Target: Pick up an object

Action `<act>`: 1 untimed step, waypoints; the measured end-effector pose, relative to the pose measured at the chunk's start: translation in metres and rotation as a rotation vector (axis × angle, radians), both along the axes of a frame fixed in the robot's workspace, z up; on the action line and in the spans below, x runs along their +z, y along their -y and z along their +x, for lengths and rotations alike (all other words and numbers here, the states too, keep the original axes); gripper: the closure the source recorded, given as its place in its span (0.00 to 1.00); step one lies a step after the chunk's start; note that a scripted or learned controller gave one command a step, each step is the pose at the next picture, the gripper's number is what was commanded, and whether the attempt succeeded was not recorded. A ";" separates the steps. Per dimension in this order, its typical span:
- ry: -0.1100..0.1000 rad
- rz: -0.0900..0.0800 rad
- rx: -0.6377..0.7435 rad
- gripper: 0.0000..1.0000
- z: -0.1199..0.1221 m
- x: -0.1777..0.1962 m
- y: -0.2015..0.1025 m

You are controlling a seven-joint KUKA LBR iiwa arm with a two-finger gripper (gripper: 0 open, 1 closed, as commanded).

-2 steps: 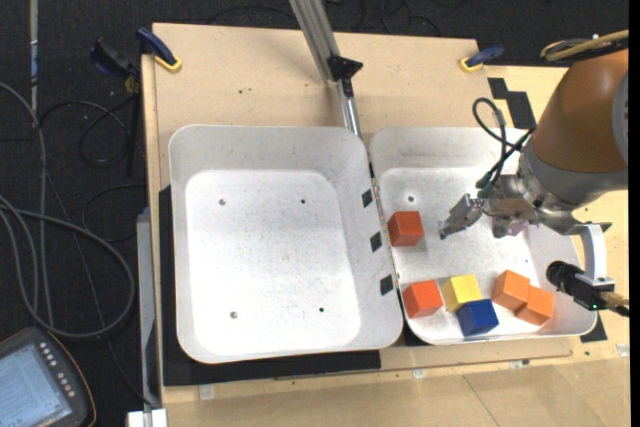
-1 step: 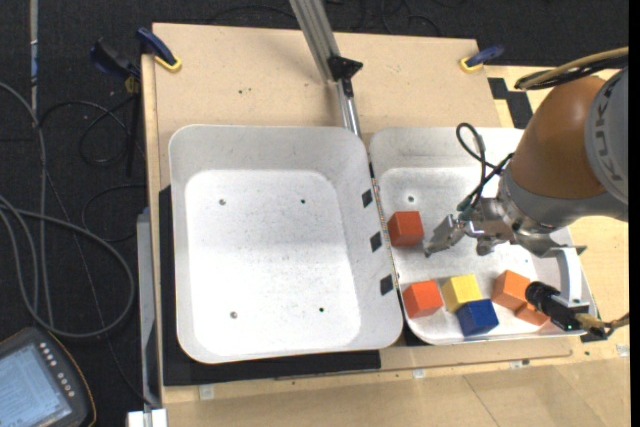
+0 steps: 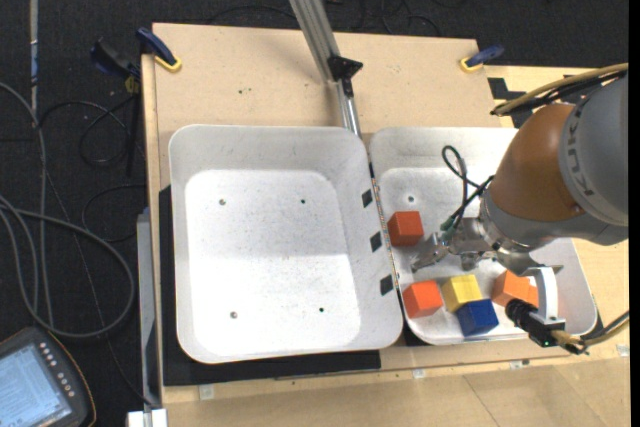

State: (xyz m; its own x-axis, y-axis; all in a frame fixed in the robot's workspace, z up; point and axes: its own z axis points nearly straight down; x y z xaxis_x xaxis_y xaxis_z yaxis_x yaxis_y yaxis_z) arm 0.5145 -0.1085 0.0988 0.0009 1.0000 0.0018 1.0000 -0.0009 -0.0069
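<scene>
Gripper (image 3: 437, 253) is hanging low in the right bin (image 3: 420, 150), its metal tip pointing toward the bin's left side; whether it is spread or pressed together I cannot tell, since the wrist is hiding most of it. Nothing is showing between its parts, so I am not judging it to be holding anything.

Five blocks are sitting in this bin. An orange-red block (image 3: 405, 228) is lying just up and to the left of the tip, near the wall shared with the left bin (image 3: 190, 155). A second orange block (image 3: 423, 298) is sitting below the tip, with a yellow block (image 3: 463, 290) just beside it and a blue block (image 3: 478, 317) touching the yellow one's lower corner. Another orange block (image 3: 518, 288) is peeking out under the arm.

Judging from this, the upper orange-red block is standing apart from the rest and closest to the tip, so a short shift leftward and upward in the view looks like the cleanest approach.
</scene>
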 end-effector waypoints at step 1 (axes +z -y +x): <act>0.009 -0.002 0.000 1.00 0.002 0.014 0.000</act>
State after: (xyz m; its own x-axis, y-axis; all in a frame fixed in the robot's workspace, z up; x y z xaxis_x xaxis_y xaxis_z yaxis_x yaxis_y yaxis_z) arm 0.5167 -0.1090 0.1123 0.0011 1.0000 -0.0003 1.0000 -0.0011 0.0020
